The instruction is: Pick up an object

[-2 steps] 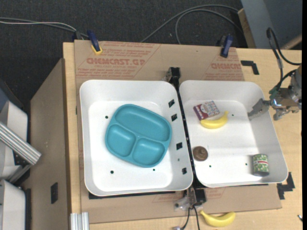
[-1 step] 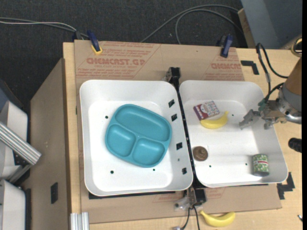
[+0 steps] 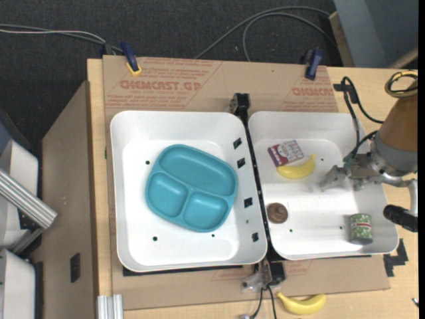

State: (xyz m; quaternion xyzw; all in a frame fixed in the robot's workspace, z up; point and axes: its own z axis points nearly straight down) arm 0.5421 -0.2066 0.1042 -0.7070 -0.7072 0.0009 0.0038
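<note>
Yellow banana [image 3: 297,169] beside fingers [image 3: 330,177]

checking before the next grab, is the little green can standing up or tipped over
Upright: the green can stands on its base in the right bin, its round top facing up.

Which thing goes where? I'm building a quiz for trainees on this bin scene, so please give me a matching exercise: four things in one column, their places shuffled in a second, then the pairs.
Things:
1. teal divided plate
2. banana
3. green can
4. brown disc

Places:
A. right bin, near corner on the arm's side
B. right bin, by the divider between the bins
C. left bin, middle
D. right bin, just in front of the small red-and-white packet

Pairs: 1-C, 2-D, 3-A, 4-B
</note>
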